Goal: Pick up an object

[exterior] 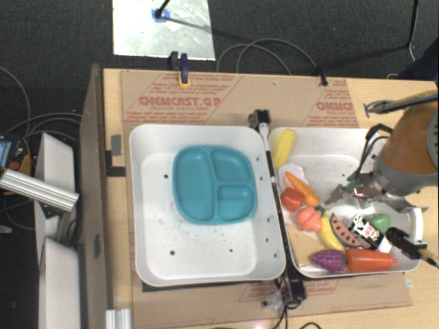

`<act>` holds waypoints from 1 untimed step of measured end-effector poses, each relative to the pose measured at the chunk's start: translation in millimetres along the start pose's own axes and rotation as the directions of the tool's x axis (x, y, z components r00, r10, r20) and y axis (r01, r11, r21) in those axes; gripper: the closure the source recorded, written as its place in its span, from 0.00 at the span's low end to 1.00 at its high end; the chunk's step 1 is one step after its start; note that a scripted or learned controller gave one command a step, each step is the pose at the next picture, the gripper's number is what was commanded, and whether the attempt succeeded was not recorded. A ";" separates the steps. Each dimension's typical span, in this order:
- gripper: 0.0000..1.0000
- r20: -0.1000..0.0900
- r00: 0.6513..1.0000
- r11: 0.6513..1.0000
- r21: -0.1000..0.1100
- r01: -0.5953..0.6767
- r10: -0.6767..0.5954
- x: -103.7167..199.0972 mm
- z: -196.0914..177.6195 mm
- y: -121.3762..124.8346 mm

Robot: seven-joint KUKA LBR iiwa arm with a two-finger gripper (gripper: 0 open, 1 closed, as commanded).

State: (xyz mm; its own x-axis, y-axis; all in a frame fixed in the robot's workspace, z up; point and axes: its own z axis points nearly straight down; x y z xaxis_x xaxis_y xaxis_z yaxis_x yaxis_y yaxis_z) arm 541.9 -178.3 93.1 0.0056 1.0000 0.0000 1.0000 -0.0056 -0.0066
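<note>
The right bin [322, 149] holds several toy foods. A yellow corn cob [283, 146] lies at its back left, with an orange carrot [302, 187], a red tomato [291, 199] and a pink-orange piece [309, 218] below it. Toward the front are a banana [328, 233], a watermelon slice [343, 229], a purple piece [328, 259], a long red-orange piece [368, 260], a green piece [379, 221] and a small black-and-white item [368, 232]. My gripper [355, 195] hangs low over the right half of this bin, just above the watermelon slice and the green piece. Nothing shows in its grasp.
A teal divided plate [214, 184] lies in the left bin [154, 252]. The arm's orange band [411, 139] and grey wrist [406, 177] cover the right bin's right side. A divider rail [273, 177] runs between the bins. Cables lie behind the bench.
</note>
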 end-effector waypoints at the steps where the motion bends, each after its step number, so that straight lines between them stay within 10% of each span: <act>1: 0.00 0.000 1.000 1.000 -0.019 0.016 -0.016 54.9 -103.5 16.1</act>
State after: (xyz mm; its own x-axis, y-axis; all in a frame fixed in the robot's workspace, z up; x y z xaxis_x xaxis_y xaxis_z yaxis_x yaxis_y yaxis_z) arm 559.0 -123.5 196.5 -0.0101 0.9999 -0.0004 0.9999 0.0101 0.0120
